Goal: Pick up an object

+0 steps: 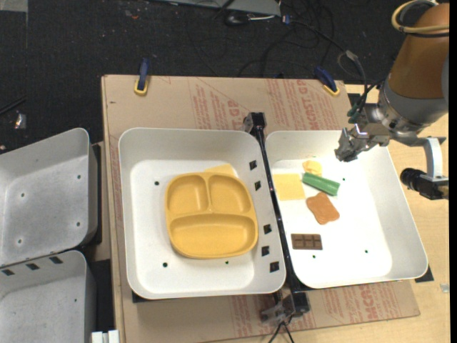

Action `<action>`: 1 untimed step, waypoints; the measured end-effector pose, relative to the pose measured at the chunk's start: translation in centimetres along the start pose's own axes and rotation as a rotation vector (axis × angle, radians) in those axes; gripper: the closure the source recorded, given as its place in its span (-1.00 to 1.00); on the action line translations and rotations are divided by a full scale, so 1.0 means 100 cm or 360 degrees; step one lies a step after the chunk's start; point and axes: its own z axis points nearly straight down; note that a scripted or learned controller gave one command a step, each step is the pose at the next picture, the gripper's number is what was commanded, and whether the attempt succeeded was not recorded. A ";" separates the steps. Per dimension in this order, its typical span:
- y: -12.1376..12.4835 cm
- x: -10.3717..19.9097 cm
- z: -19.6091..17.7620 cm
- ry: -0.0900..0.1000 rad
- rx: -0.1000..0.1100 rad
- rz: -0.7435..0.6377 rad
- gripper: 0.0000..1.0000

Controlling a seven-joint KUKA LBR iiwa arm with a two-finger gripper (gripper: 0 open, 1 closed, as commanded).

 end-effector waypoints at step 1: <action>0.010 0.057 -0.002 0.0000 0.0002 -0.0001 1.00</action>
